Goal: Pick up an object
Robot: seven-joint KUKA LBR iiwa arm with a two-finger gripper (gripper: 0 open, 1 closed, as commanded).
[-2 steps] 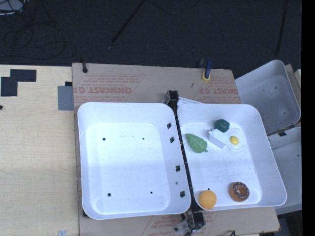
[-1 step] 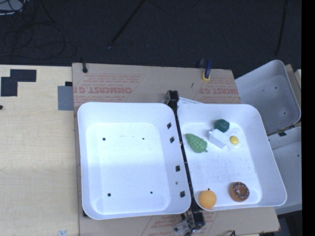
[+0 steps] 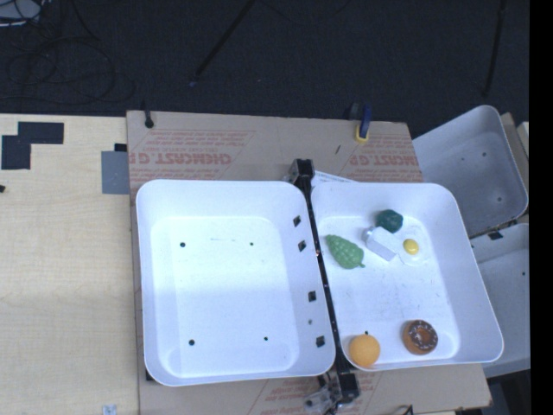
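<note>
Nearest you, an orange ball (image 3: 364, 350) sits in the near left corner of the right bin (image 3: 471, 258), right by the dividing rims. Just beside it, a brown ringed doughnut (image 3: 420, 336) lies flat, apart from the ball. Further back you have a cluster: a light green knobbly piece (image 3: 344, 252) near the divider, a white block (image 3: 379, 245) next to it, a dark green object (image 3: 389, 220) touching the block's far end, and a small yellow piece (image 3: 410, 247) close on the block's right. The left bin (image 3: 160, 275) lies alongside, both on a cardboard sheet (image 3: 216, 150). As for the gripper's state, you cannot tell.
</note>
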